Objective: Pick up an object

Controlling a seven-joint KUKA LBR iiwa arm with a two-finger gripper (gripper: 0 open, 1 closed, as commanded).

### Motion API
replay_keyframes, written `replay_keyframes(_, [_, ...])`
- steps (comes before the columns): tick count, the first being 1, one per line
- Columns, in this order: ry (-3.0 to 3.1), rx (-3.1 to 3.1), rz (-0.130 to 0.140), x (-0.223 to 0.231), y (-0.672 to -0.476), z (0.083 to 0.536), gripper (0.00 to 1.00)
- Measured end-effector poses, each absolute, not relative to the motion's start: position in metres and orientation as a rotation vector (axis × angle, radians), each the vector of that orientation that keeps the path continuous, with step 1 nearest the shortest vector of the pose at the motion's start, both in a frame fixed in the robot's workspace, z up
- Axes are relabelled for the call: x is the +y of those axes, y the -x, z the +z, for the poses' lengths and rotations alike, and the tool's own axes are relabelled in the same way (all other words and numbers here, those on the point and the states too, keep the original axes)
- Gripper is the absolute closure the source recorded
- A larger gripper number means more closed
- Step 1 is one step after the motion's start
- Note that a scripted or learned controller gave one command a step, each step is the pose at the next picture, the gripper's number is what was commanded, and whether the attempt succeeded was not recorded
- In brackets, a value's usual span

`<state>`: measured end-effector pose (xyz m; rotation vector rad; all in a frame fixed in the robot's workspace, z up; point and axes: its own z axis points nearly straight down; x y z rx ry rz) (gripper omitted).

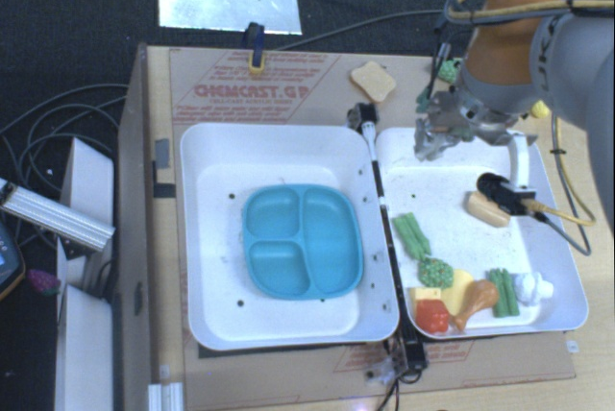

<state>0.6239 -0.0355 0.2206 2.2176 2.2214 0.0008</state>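
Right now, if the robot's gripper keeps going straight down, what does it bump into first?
Probably the bare white floor of the right bin, near its back edge. The gripper hangs above there, away from the toy food, though depth is unclear.

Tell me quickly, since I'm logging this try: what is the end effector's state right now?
End effector: cannot be told; it hangs over the far edge of the right bin, and nothing is seen held.
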Motion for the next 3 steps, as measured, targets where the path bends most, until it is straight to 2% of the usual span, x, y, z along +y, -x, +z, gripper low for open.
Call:
replay_keyframes(1, [-2.217, 2.22, 0.003, -0.089, -0.669, 0.258, 1.0])
replay_keyframes(2, [-2.216, 2.229, 0.002, -0.013, -0.669, 0.205, 1.0])
replay_keyframes(3, [-2.216, 2.227, 0.005, 0.091, -0.669, 0.203, 1.0])
